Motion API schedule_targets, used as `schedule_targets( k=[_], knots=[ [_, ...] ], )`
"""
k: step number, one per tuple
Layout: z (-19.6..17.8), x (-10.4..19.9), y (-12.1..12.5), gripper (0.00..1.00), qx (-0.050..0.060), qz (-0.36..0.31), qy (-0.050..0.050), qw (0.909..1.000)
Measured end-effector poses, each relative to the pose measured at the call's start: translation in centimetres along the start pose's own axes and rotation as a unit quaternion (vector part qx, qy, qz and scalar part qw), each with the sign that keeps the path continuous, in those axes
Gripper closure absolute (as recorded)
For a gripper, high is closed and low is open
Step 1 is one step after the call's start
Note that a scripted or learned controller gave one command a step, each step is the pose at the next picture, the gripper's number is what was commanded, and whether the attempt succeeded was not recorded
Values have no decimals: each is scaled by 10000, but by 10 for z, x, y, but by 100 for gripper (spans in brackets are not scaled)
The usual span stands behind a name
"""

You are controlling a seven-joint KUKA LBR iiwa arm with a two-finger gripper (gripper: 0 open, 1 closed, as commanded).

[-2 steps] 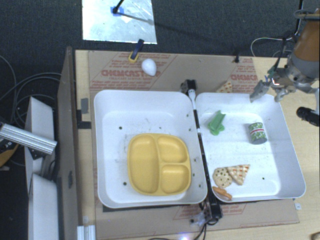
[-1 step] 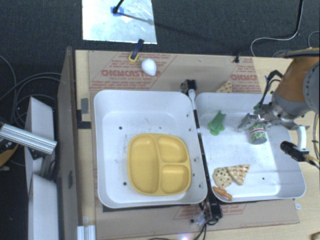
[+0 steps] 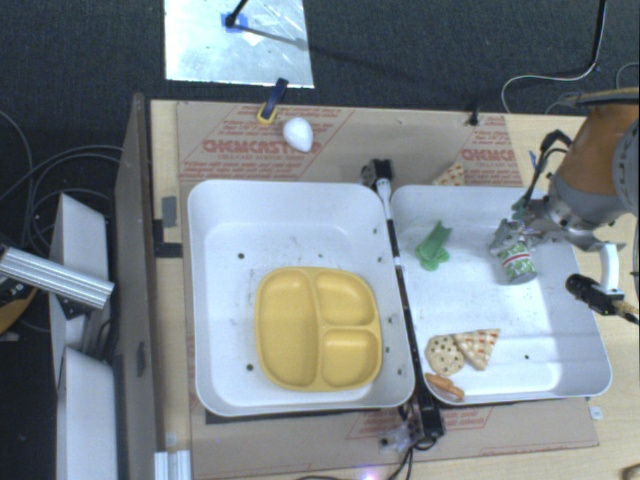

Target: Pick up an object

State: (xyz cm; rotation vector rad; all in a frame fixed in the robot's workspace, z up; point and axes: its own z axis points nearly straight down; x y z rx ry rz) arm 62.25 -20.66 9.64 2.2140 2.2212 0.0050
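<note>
In the right bin a small can with a white, green and red label stands near the far right. My gripper sits directly on top of the can, touching or nearly touching its upper end. The grey arm with its orange band comes in from the right edge. Further left in this bin lies a green toy. A round cracker, a pizza slice and a small orange sausage lie at the bin's near edge.
The left bin holds a yellow divided plate. A white egg lies on the cardboard behind the bins. A black and white fitting hangs over the right bin's right side.
</note>
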Motion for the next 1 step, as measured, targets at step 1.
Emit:
schedule_targets(
  k=[1],
  knots=[
    [-47, 129, -21, 100, 17, -57, 32, 10000]
  ],
)
